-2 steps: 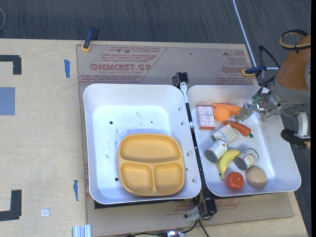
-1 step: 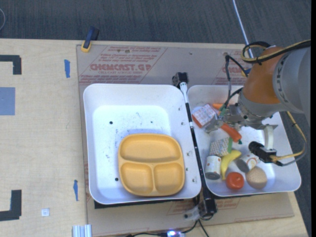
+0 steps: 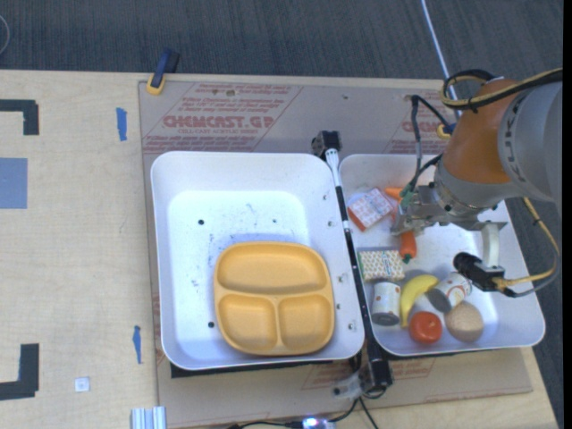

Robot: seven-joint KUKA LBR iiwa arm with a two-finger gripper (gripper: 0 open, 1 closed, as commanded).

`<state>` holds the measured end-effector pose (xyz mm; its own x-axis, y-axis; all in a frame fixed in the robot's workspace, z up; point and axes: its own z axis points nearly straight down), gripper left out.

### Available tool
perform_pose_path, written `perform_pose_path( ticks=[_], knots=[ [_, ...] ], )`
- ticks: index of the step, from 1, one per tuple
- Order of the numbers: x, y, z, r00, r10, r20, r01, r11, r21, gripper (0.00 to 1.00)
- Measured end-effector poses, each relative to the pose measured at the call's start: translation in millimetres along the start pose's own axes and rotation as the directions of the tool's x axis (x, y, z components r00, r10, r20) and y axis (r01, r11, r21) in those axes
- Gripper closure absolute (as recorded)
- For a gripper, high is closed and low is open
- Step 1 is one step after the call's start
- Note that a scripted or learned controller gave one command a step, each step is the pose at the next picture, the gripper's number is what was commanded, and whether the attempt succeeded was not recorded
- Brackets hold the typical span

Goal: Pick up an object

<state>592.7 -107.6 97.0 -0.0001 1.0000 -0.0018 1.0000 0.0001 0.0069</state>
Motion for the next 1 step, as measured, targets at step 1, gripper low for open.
perform_pose_path(
  ticks=[1],
  knots=[
    [31.6, -84.9, -88.5, 1.0, 0.0, -0.004, 0.0, 1.0, 0.009, 1.0]
  ],
)
